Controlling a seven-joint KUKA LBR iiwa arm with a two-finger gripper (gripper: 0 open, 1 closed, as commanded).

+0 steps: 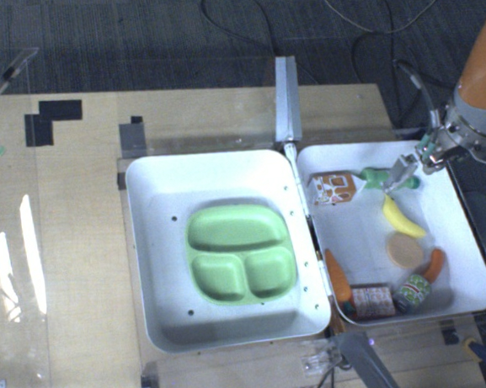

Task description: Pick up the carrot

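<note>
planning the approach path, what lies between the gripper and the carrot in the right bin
In the camera view, the banana lies near the line from the gripper down to the carrot at the bin's left wall; the rest is bare bin floor.

**A robotics lab bench**

This looks like a robot test lab. A pale wooden tabletop (62,247) carries two white bins (216,174) fixed side by side with metal brackets (286,101). Black cables (245,20) trail over dark carpet (126,22) at the far side. Black tape marks (50,117) sit far left, and a clear panel (13,276) reflects light.
</note>
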